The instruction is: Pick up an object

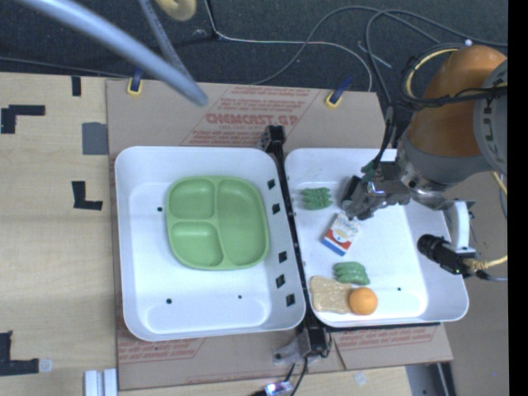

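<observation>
My gripper [357, 205] hangs over the right bin [412, 304], just above the upper end of a small white, red and blue carton [339, 235]. Left of it lies a green leafy piece [314, 197]. Further toward the front sit a second green piece [351, 271], a tan slice of bread [329, 294] and an orange ball [362, 301]. Nothing shows between the gripper's fingers.
The left bin [140, 304] holds a green divided plate [218, 222]. A black divider [282, 213] runs between the two bins. The arm's orange band [454, 97] rises at the right, over the right bin's far corner.
</observation>
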`<act>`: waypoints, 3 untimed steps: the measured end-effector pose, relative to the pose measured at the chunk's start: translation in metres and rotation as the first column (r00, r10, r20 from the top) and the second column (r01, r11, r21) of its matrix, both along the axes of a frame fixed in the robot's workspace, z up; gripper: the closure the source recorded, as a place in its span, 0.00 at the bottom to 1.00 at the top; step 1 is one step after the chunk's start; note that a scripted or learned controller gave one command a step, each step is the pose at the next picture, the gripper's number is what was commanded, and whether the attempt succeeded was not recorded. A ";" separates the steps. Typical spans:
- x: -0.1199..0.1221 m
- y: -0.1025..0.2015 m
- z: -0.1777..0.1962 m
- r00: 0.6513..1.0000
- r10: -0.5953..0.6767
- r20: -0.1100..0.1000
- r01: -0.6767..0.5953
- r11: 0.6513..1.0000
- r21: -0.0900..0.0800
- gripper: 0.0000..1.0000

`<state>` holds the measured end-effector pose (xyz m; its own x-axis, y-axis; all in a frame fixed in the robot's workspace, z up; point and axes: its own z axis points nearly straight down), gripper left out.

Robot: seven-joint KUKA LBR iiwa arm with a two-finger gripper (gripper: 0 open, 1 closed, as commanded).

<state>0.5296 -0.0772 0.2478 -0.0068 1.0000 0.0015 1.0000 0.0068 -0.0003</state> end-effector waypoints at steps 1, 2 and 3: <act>-0.012 0.056 -0.009 1.000 -0.004 -0.002 0.004 1.000 -0.002 1.00; -0.013 0.105 -0.004 1.000 -0.002 -0.001 0.002 1.000 -0.001 1.00; -0.014 0.160 -0.021 1.000 -0.001 -0.003 0.001 1.000 -0.002 1.00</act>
